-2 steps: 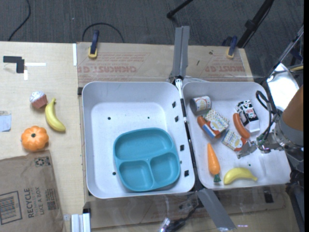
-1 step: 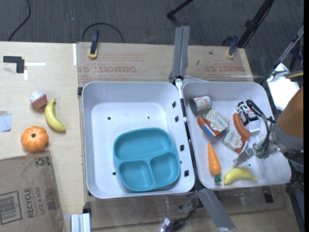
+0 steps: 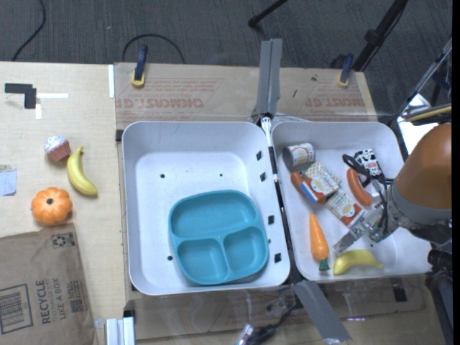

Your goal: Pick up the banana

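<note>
Lying near right bin's (image 3: 399, 144) front rim, banana (image 3: 357, 261) beside carrot (image 3: 318, 238), arm reaching from right, gripper (image 3: 352, 238) just above banana, fingers' spread unclear

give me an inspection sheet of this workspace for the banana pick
surface: two shallow white bins on a wooden bench
job's things: yellow banana near right bin's front edge; second yellow banana on the bench
clutter: blue divided plastic tray, orange carrot, tin can, red sausage, orange pumpkin, cupcake
grippers: two-finger gripper just above the bin banana
cables: black cable on the floor
surroundings: cardboard box, tripod legs
</note>
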Controlling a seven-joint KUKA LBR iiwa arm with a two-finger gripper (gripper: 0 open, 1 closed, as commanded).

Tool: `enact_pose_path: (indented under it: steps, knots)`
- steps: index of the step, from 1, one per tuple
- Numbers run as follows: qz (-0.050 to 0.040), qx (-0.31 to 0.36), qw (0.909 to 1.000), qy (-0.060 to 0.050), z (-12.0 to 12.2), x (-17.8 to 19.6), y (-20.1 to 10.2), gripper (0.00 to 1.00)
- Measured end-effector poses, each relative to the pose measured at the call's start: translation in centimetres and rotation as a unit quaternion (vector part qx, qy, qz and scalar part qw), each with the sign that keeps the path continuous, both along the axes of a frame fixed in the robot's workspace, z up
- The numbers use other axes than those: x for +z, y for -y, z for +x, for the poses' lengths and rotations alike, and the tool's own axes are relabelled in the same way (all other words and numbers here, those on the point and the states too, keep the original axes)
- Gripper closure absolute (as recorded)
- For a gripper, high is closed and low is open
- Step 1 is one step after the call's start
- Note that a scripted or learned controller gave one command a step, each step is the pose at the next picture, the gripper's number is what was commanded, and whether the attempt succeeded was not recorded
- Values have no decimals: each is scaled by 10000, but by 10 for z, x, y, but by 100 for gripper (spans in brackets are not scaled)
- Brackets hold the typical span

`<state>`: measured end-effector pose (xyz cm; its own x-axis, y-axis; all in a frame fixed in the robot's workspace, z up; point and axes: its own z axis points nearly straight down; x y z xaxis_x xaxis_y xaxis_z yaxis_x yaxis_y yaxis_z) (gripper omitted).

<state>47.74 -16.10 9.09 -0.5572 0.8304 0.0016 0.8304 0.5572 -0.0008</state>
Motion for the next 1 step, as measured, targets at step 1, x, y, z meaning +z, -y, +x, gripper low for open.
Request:
enact_pose_path:
  steps: [1]
  knots:
    - [-9, -144, 9999, 15, 0, 1, 54, 0]
